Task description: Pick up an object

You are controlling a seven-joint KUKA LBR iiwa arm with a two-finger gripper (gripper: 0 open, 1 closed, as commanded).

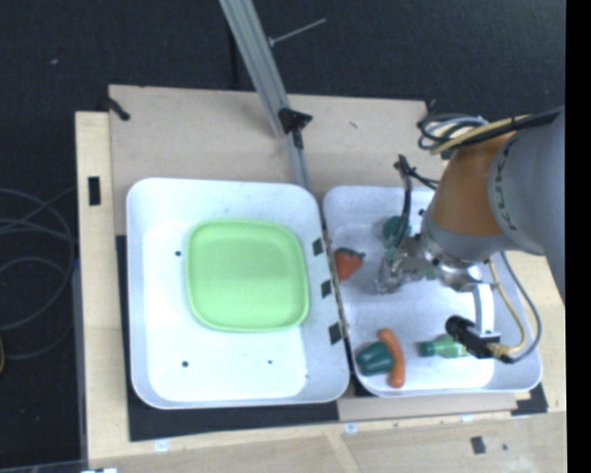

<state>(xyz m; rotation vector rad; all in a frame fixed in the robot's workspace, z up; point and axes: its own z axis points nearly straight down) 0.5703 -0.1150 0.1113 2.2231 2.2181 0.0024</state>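
Note:
The right bin (360, 205) holds several small objects. A red-orange piece (348, 262) lies by its left wall. An orange sausage-like piece (393, 356) rests against a dark green piece (371, 360) near the front. A teal bottle-shaped object (441, 347) lies at the front right, and another teal piece (393, 229) sits farther back. My gripper (392, 275) hangs low over the middle of this bin, right of the red-orange piece. The wrist hides its fingertips, and I see nothing held in it.
The left bin (158, 264) carries a light green square plate (246, 274). A grey pole (261, 62) slants up from the bins' back edge. Cables and a black fitting (470, 329) hang from the arm over the right bin's right side.

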